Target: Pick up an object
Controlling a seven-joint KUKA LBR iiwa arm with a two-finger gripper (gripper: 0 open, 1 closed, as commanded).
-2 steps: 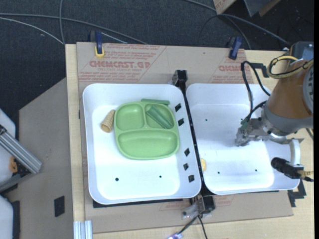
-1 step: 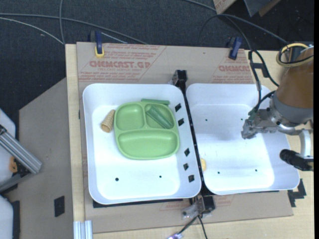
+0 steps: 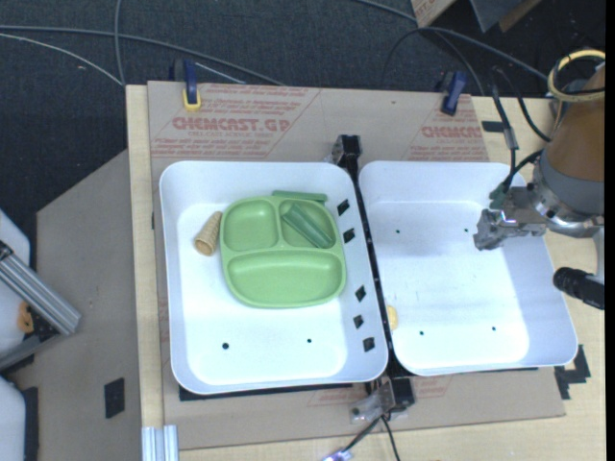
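On the worktop [image 3: 288, 104], the near rim of the left bin [image 3: 259, 377] gives way to a green divided plate [image 3: 283, 254] lying flat in the middle, a green stick-shaped piece [image 3: 309, 225] resting in its upper right compartment. A small tan cone [image 3: 207, 232] lies just beside the plate's left edge, on the bin floor. Across the divider, the gripper [image 3: 492, 230] hangs over the far right part of the right bin [image 3: 452, 353], well apart from every object. Whether its fingers are apart or together cannot be told from this angle; nothing shows between them. The likely risk: a descent here would close on bare bin floor, since all candidates sit in the other bin.
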